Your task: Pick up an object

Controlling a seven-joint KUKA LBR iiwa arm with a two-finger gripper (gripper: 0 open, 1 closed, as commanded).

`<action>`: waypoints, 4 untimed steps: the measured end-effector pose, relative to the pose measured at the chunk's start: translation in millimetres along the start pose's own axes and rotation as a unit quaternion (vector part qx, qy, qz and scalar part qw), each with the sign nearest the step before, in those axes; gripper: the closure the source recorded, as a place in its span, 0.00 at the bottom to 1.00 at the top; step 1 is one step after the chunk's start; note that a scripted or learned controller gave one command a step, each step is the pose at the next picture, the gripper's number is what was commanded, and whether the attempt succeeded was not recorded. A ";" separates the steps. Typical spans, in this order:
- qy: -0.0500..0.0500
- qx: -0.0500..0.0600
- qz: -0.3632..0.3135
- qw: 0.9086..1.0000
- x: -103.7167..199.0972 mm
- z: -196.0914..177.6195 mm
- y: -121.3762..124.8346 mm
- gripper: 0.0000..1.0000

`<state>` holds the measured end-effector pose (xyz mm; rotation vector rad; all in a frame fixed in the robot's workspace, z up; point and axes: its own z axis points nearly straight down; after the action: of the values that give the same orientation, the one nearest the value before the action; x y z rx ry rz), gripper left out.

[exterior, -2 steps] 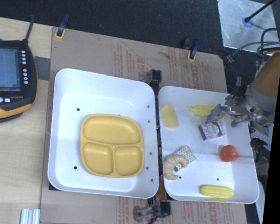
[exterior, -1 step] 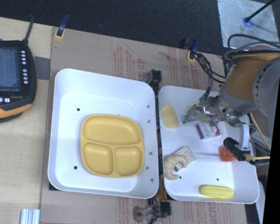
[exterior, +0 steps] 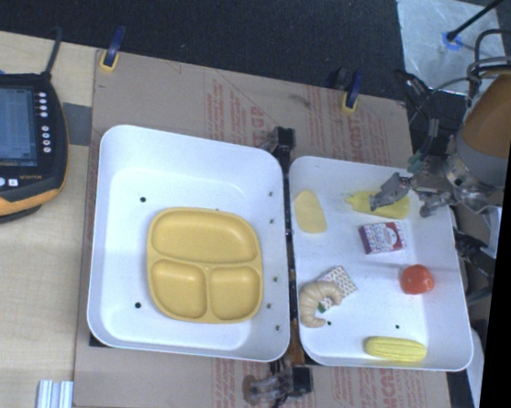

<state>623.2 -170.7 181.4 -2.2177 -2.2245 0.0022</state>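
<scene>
Two white bins sit side by side. My gripper (exterior: pixel 413 198) hangs at the right bin's (exterior: pixel 460 348) far edge, fingers apart, nothing between them, just over a small yellow piece (exterior: pixel 365 201). It looks light, smooth, rigid plastic; I'd pinch across its narrow middle. Nearby lies a glossy round tomato (exterior: pixel 417 279).
</scene>
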 end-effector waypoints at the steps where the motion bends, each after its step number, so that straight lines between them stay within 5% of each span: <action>1: 0.000 0.002 -0.001 1.000 5.0 70.7 -20.3 0.00; 2: -0.001 0.002 -0.003 1.000 4.0 59.4 -19.8 1.00; 3: -0.001 0.002 -0.003 1.000 3.9 59.5 -19.9 0.00; 4: 0.001 0.000 0.000 1.000 29.4 28.7 33.7 0.00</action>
<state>656.7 -141.2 152.6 -2.2169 -2.2247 0.0005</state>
